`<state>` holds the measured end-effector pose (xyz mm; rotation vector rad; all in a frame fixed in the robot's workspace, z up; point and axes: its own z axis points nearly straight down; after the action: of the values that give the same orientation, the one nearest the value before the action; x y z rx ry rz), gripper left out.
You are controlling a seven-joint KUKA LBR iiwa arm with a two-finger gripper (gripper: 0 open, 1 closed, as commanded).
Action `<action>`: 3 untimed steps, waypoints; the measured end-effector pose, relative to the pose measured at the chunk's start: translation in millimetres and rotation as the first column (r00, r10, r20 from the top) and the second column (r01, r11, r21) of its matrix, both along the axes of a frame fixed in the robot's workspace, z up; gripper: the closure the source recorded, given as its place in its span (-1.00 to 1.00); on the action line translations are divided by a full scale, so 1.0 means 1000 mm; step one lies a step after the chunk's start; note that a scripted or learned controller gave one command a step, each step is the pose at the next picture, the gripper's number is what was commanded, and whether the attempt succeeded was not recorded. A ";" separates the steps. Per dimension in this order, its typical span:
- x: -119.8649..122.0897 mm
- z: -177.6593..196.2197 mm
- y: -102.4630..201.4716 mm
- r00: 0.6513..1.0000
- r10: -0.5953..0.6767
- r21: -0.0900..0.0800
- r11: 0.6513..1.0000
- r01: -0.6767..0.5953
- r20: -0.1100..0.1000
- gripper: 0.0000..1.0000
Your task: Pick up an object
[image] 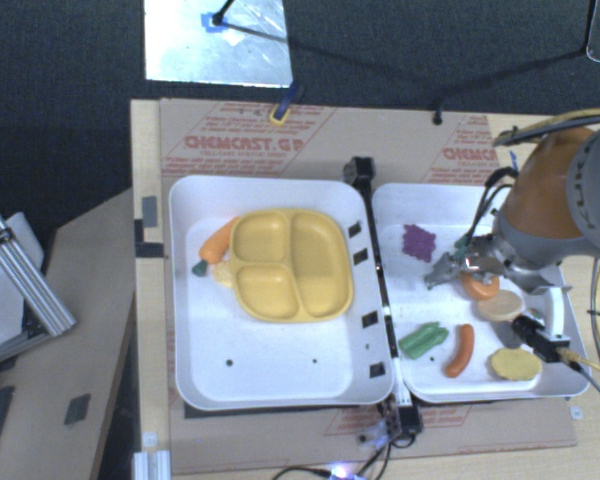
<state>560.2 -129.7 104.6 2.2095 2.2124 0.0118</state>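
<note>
Cardboard under the two bins carries red printing that reads roughly "CHEMCAST GP", once behind the left bin and again, partly cut off, behind the right one; the smaller lines under it are too fine to read. Left bin holds a yellow divided plate with three compartments, and a toy carrot lies against the plate's left edge, its green top pointing toward the front. Over in the right bin the arm comes in from the right and its gripper sits low over the middle of the bin, just left of an orange rounded piece that it seems to touch or nearly touch. Whether the fingers are apart or together I cannot tell from here. A purple cluster, like toy grapes, lies just behind and to the left of the gripper, apart from it. A tan round piece sits beside the orange one. Nearer the front lie a green pod-shaped piece, a red sausage and a yellow lump, all well clear of the gripper.
</note>
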 end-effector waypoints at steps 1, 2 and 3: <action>-0.001 0.008 0.000 1.000 0.000 0.001 1.000 0.000 -0.003 1.00; 0.005 0.053 -0.003 1.000 0.003 0.004 1.000 -0.003 -0.010 1.00; 0.007 0.113 0.006 1.000 0.004 0.004 1.000 -0.004 -0.008 1.00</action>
<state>567.5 -123.6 217.2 2.2107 2.2235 0.0071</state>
